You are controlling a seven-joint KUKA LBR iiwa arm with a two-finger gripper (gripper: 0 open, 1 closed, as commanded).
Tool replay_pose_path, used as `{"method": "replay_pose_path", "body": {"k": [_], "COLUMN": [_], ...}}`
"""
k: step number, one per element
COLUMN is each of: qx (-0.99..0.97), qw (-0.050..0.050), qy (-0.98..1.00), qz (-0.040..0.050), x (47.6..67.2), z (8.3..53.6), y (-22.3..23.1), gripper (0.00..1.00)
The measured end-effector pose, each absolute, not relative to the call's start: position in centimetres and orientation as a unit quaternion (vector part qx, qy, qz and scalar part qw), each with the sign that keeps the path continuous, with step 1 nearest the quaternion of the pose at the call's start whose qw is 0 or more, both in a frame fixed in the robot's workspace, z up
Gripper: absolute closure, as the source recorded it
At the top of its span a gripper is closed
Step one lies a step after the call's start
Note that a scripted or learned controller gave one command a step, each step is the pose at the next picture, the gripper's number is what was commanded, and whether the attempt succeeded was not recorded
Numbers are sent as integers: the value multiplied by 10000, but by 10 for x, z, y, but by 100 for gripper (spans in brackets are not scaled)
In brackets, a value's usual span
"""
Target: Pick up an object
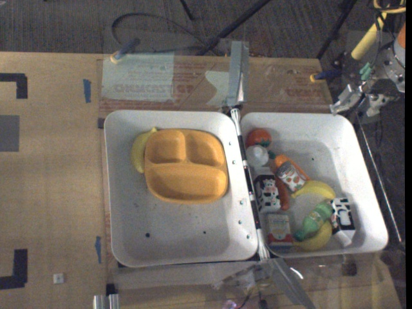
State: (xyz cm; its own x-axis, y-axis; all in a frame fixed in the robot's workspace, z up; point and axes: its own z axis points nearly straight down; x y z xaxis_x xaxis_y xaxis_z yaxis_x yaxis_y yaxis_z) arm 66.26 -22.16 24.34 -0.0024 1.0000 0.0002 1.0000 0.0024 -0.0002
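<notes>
The trouble I'd expect is in the right bin [335, 140]. Everything there is heaped against its left wall and front: a tomato [259, 137], a small white bottle [257, 154], an orange bottle [291, 176], a cow-print carton [268, 194], a red-and-white carton [279, 229], two bananas [315, 190], a green bottle [313, 219] lying across one of them, and a black-and-white carton [342, 215]. They touch or overlap, so a descent onto one could easily nudge a neighbour, pinch two at once, or slide off a rounded banana. Pieces hard against the wall leave little room for a finger on that side.

The left bin [167, 237] holds an orange tray [187, 165] upside down, with a yellow thing [138, 152] peeking from under its left edge. The tray looks too broad and flat for a clean pinch.

The arm sits at the upper right, past the desk's corner, well apart from all of it. The hand [360, 95] hangs outside the right bin's far corner; I can't tell how it is set, and nothing shows in it.
</notes>
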Motion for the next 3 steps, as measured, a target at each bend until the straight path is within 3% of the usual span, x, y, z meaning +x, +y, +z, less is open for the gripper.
{"method": "replay_pose_path", "body": {"k": [1,3], "qx": [-6818,-6827], "qw": [-117,-182], "qy": [-7315,-7304], "qz": [-64,-111], "x": [648,630], "z": [141,138], "y": [-221,-221], "gripper": [0,0]}}
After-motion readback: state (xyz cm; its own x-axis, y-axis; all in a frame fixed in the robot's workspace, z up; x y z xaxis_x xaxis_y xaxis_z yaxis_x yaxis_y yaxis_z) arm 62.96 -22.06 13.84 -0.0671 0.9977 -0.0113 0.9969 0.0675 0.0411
